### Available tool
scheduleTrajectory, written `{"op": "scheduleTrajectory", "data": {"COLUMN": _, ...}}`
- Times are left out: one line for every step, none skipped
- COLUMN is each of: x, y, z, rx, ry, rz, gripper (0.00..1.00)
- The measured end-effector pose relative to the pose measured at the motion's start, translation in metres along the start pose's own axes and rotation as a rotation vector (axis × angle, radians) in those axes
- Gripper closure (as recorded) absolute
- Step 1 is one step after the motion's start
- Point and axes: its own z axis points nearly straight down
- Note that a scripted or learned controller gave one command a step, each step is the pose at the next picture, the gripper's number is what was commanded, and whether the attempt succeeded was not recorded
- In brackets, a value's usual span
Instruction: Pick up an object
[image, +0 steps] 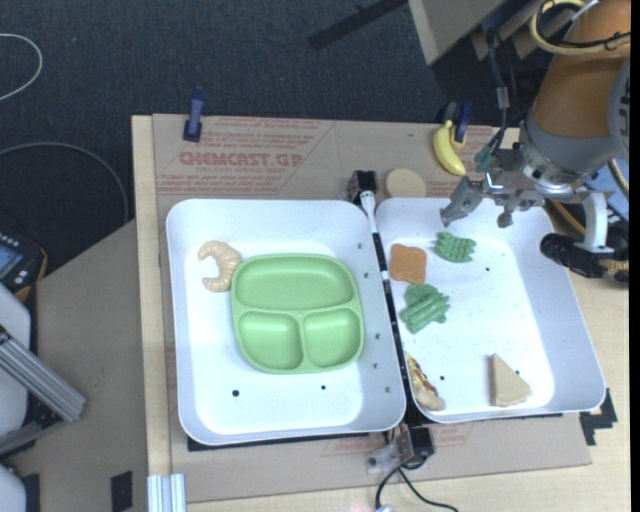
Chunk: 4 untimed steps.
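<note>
A dark blue-grey carpet covers the floor across the top of the frame and down the left side. A thin white cable loops over it at the upper left. The bench is a light wooden board, its surface partly covered by brown cardboard printed with red lettering. A blue clamp grips the board's top edge. At the lower left corner lies a silver metal rail. Lighting is even and soft, with faint shadows.

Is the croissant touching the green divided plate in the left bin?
Touching: camera view shows the croissant lying against the green divided plate at its upper-left rim.
</note>
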Motion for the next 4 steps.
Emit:
{"op": "scheduleTrajectory", "data": {"x": 0.077, "y": -0.037, "z": 0.057, "rx": 0.01, "ry": 0.005, "rz": -0.006, "gripper": 0.0}}
{"op": "scheduleTrajectory", "data": {"x": 0.09, "y": -0.109, "z": 0.053, "rx": 0.009, "ry": 0.002, "rz": 0.001, "gripper": 0.0}}
{"op": "scheduleTrajectory", "data": {"x": 0.089, "y": -0.106, "z": 0.043, "rx": 0.0, "ry": 0.001, "rz": 0.002, "gripper": 1.0}}
{"op": "scheduleTrajectory", "data": {"x": 0.066, "y": -0.142, "z": -0.055, "rx": -0.009, "ry": -0.001, "rz": 0.003, "gripper": 1.0}}
